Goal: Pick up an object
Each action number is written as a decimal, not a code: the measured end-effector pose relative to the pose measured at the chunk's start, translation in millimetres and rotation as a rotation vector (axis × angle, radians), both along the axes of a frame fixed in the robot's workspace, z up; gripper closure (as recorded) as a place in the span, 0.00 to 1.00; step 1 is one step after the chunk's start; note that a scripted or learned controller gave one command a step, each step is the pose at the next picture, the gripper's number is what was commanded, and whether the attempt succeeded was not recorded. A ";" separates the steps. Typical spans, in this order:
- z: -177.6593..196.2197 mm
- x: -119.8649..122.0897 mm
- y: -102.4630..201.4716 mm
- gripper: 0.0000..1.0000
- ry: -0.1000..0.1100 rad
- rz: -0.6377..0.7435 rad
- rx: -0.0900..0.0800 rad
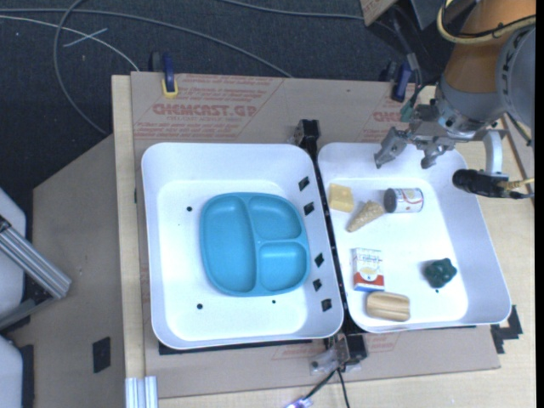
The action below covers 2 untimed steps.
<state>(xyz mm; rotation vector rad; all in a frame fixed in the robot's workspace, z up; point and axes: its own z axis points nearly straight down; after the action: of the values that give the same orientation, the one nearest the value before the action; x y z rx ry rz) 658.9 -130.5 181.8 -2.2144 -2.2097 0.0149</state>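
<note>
blue divided plate [255,243] lies in the left bin [161,228]; cables [102,24] cross the dark floor.

The arm [484,49] reached in from the upper right, its orange band uppermost and the grey wrist angled down and to the left. The gripper [410,152] hung low with its two fingers [388,152] spread apart, nothing between them.
</note>
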 end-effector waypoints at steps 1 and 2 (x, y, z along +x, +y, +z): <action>10.2 3.0 0.4 0.00 -0.015 0.002 -0.002; -37.0 5.6 9.6 0.00 -0.012 0.004 -0.001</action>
<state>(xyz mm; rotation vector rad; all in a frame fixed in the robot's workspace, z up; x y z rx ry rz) 664.5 -120.9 144.8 -2.2169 -2.2202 0.0033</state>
